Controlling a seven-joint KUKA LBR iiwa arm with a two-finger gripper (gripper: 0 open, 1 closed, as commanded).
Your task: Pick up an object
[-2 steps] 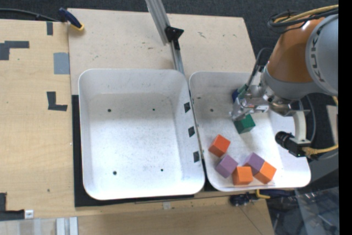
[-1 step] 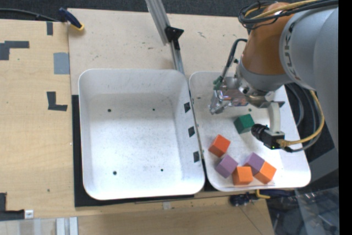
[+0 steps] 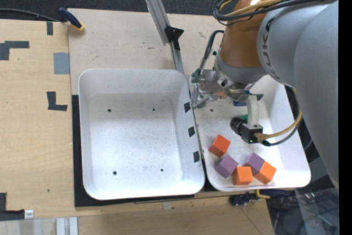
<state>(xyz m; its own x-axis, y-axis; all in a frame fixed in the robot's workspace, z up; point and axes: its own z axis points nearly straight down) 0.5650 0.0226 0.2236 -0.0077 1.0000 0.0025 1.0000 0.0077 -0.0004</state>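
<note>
Several foam blocks lie at the front of the right bin (image 3: pixel 300 170): an orange block (image 3: pixel 220 146), a purple block (image 3: pixel 226 165), a second orange block (image 3: pixel 242 175), a second purple block (image 3: pixel 254 162) and a third orange block (image 3: pixel 267 172). My gripper (image 3: pixel 204 92) hangs low over the back left of the right bin, close to the wall shared with the left bin. It stands apart from the blocks, which lie nearer the front. A small reddish patch (image 3: pixel 220 95) and a blue patch (image 3: pixel 240 102) peek out under the wrist; what they are is unclear.
The left bin (image 3: pixel 83 91) sits beside the right one. A slanted metal rail (image 3: pixel 151 0) comes down from the back to the bins' shared corner. A blue and yellow clamp (image 3: pixel 71 18) lies at the bench's back left. The arm's bulk covers the right bin's back and right side.
</note>
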